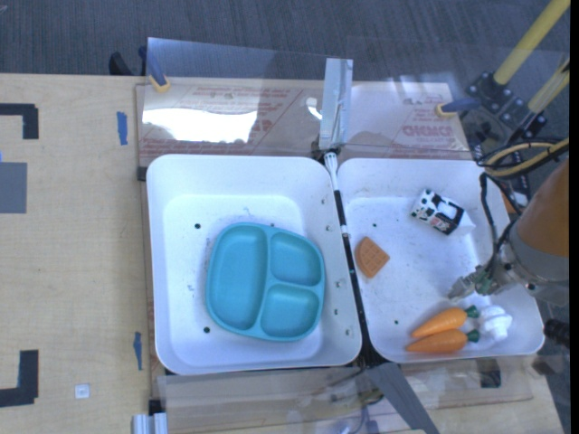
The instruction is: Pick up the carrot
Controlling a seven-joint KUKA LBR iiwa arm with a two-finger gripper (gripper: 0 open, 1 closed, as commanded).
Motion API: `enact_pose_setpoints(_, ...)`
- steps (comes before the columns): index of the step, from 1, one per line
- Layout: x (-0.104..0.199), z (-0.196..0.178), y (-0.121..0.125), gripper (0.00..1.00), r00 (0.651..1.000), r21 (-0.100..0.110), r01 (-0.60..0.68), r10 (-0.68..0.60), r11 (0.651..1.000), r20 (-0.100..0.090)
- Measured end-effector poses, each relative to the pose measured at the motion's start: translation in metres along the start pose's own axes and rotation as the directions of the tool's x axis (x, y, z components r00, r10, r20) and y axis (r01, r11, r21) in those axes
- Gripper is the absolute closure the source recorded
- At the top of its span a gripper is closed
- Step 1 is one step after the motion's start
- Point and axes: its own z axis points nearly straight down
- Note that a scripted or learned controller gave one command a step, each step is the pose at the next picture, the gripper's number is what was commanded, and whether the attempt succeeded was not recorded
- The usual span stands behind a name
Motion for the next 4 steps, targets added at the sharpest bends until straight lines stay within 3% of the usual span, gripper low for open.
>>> enact_pose_setpoints(1,0.001,0.007,0.048,1.0,0.997,0.006,0.076,-0.076,0.997,-0.001)
enact_pose_setpoints(2,0.002,0.008,0.047,0.0,0.997,0.007,0.076,-0.076,0.997,-0.003)
enact_pose_setpoints(3,-0.028,0.006,-0.008,0.0,0.998,-0.004,0.055,-0.055,0.998,-0.009)
enact_pose_setpoints(4,0.026,0.008,0.007,0.0,0.992,0.001,0.126,-0.126,0.992,0.001)
